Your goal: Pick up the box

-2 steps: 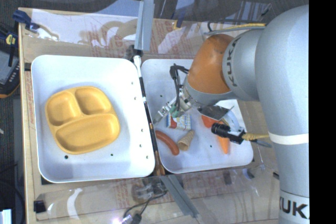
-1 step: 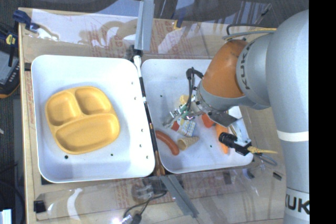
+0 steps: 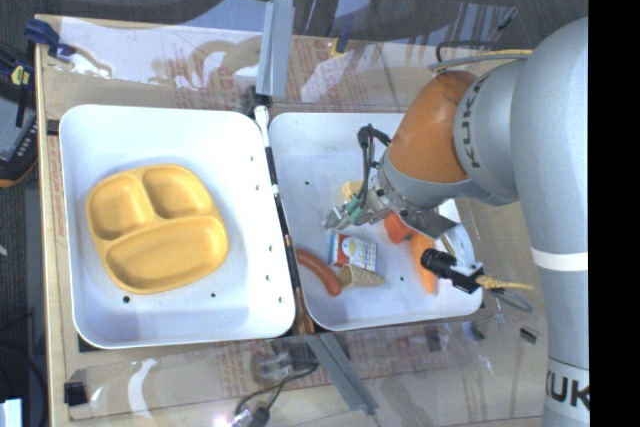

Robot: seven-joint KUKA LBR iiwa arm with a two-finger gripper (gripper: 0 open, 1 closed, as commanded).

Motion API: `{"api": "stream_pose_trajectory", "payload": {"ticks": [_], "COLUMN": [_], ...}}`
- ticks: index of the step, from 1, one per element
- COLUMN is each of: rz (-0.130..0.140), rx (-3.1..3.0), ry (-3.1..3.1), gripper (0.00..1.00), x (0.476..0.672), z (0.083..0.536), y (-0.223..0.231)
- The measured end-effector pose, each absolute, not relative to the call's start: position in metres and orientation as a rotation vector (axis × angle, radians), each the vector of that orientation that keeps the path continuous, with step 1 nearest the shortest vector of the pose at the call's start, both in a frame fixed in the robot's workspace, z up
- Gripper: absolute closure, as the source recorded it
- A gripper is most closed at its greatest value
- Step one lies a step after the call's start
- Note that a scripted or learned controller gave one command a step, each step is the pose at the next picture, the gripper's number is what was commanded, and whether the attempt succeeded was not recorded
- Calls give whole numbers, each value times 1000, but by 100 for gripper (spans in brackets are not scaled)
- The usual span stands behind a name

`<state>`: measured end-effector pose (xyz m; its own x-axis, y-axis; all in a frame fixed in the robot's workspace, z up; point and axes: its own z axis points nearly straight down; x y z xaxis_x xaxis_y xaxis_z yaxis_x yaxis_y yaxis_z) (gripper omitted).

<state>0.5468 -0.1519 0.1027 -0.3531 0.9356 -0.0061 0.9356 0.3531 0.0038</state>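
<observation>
**Box pick: gripper low over right bin, grasp not confirmed**

The box (image 3: 356,253), small, white/blue w/ a red patch, lies flat in the right bin (image 3: 310,165), toward the near side, roughly mid-width. Crowded spot: a cone-shaped toy (image 3: 364,276) touches its near edge, a red sausage-like item (image 3: 318,272) lies just left of that by the bin's left wall, an orange piece (image 3: 398,228) sits just right of the box, another orange piece (image 3: 429,277) further right, plus something yellow (image 3: 349,191) just beyond on the far side.

The gripper (image 3: 347,213) is down just beside the box's far edge, arm body covering much of the bin's right half. Can't tell whether the claw is spread or pinched; metal tips blur together w/ clutter, and no box visible between them, so I wouldn't call it held.

To do this step well, imo:
- centre the tips over the box, i.e. shift slightly nearer.
- close across the short side; keep the cone and orange piece out of the pinch.
- go low enough, since box is flat and thin; likely slips otherwise.
- lift straight up, slow.

Left bin (image 3: 80,315) holds a yellow divided tray (image 3: 155,225), well apart; not relevant.
</observation>
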Motion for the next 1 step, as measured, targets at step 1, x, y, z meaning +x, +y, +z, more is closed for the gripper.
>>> {"api": "stream_pose_trajectory", "payload": {"ticks": [1], "rz": [-1], "rx": [1782], "ry": [2578], "gripper": [0], "x": [547], "z": [103], "y": [-152]}}
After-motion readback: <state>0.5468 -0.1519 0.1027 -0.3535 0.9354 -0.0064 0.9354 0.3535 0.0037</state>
